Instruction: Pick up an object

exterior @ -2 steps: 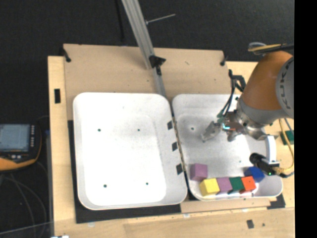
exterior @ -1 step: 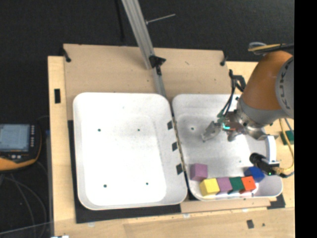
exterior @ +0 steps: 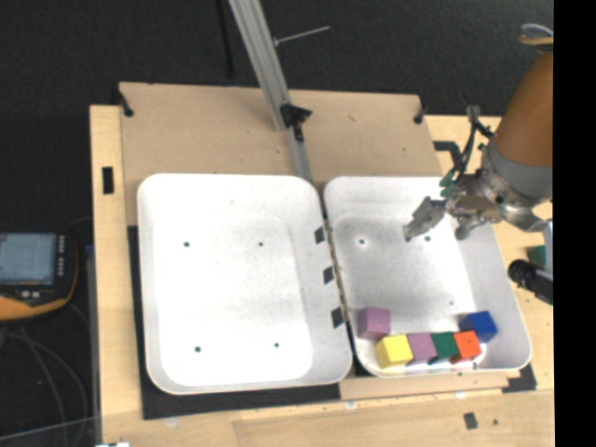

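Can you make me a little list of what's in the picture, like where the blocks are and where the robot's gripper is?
blocks: purple block, yellow block, lilac block, green block, orange block, blue block
where: near end of right bin
left bin: no blocks
gripper: above right bin's far part, holding nothing

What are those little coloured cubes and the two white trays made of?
The cubes look like painted wood or solid plastic: flat, even colours, crisp edges and hardly any shine. I cannot tell which. The right bin and left bin look like thin moulded plastic, matte white with faint speckling, rounded corners and a raised lip. The bench beneath looks like pale unfinished board, possibly plywood.
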Motion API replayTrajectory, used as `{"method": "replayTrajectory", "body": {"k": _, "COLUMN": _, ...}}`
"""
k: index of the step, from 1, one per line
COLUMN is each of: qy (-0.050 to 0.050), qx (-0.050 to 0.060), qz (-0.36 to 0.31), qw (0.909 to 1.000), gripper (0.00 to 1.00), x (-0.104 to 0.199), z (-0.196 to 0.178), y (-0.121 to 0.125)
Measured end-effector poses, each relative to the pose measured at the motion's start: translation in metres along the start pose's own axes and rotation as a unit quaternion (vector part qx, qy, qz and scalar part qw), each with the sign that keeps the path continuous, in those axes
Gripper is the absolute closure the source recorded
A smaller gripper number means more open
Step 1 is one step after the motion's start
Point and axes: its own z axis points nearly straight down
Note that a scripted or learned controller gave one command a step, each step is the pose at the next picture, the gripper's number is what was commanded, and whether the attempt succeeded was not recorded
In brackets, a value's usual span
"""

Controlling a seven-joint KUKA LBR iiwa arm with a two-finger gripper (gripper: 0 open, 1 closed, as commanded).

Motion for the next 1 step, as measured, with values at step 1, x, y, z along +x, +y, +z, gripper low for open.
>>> {"method": "replayTrajectory", "body": {"k": 1, "qy": 0.0, "qx": 0.003, "qz": -0.001, "qw": 1.0, "gripper": 1.0, "x": -0.001, "z": -0.0061, "y": -0.0002}}
